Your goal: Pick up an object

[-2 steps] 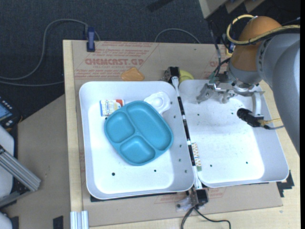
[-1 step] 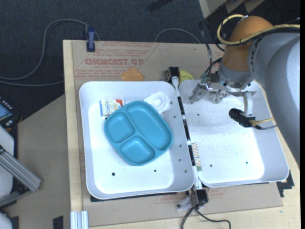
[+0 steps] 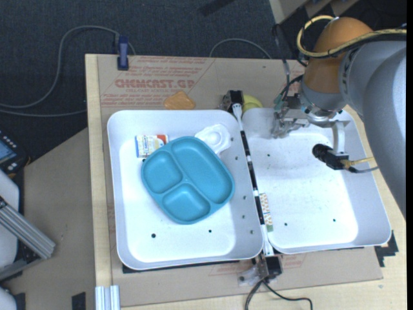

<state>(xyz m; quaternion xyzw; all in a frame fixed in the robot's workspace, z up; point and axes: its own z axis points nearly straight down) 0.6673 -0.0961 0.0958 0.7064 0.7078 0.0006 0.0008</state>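
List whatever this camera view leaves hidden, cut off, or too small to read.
- Gripper: too small and cluttered against the right bin to tell its state.
- Small carton: partly covered by the blue divided plate; its print is too small to read.
- White object: lower edge tucked behind the plate.
- Arm: cut off by the right edge.

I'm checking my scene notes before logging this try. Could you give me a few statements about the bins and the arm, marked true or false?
1. The blue divided plate lies in the left bin. True.
2. The plate has three compartments. True.
3. The gripper hangs over the left bin. False: it is over the right bin's far end.
4. A small carton lies in the right bin. False: it is in the left bin, beside the plate.
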